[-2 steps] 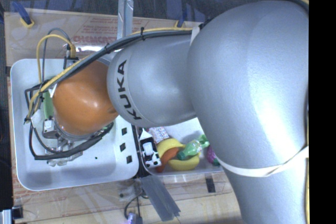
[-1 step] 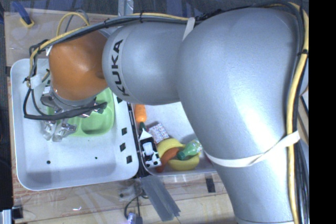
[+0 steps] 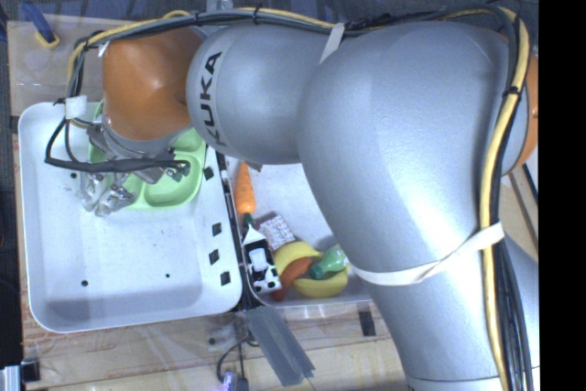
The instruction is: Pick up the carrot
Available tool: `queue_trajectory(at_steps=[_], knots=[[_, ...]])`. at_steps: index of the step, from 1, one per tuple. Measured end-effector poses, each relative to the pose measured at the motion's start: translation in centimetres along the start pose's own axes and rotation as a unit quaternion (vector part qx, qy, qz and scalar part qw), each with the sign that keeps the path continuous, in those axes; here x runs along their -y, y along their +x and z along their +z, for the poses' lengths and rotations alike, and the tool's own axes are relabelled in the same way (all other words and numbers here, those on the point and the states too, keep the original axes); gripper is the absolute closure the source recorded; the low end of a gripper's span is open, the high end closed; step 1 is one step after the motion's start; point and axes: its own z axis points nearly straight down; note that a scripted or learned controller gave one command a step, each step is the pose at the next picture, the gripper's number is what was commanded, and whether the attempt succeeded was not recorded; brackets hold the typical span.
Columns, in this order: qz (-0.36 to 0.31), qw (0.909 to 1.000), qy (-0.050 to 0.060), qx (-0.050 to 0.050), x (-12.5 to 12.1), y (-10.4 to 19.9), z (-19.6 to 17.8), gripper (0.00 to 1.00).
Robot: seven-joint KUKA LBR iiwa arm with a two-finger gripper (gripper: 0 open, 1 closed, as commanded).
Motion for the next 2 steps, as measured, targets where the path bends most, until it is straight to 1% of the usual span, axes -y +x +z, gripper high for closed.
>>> queue_trajectory(at_steps=[1,2], knots=[[0.196,0.9806,0.005,0.007,6.64,1.15,-0.95,1.0],[0.233,0.9724,0.004,0.01,7.64,2.08,-1.33,1.0]])
